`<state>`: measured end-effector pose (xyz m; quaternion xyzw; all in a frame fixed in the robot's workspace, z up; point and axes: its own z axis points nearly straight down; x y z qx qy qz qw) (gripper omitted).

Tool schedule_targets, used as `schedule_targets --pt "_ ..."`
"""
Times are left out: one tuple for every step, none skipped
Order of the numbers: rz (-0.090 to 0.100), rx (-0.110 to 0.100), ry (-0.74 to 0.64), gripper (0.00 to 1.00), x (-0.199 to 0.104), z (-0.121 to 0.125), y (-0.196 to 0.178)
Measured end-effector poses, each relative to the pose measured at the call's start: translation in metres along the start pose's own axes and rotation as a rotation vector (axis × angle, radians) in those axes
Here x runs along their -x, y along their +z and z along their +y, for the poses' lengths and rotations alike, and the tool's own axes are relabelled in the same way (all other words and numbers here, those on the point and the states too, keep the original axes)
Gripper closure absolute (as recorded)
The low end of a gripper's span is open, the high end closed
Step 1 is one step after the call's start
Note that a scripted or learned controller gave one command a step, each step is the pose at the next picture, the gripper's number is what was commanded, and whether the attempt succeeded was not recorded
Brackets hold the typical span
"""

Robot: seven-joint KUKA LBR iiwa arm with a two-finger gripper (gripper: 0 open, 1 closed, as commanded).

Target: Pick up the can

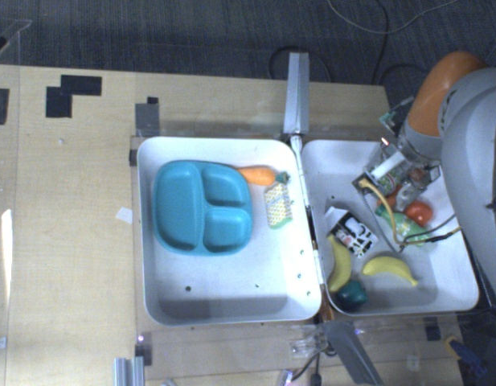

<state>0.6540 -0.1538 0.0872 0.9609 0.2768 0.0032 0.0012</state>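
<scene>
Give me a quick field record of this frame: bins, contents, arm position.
left bin: blue divided plate, carrot, small patterned packet
right bin: two bananas, black-and-white box, dark teal object, red round item
gripper: over right bin's far side, among clutter
can: cannot identify for certain
grasp: nothing visibly held

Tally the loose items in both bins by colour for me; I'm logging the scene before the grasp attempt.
Blue: 1, the divided plate
Orange: 1, the carrot
Yellow: 2, the two bananas
Red: 1, a round item
Dark teal: 1, a round item
Pale patterned: 1, a small packet
Black-and-white: 1, a box
Total: 8
</scene>
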Motion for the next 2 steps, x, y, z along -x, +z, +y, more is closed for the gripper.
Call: schedule_targets --pt "0.014 0.012 -0.006 1.00 -0.0063 0.0028 -0.0224" --pt "0.008 0.005 -0.006 0.00 -0.0045 0.0006 -0.0166"
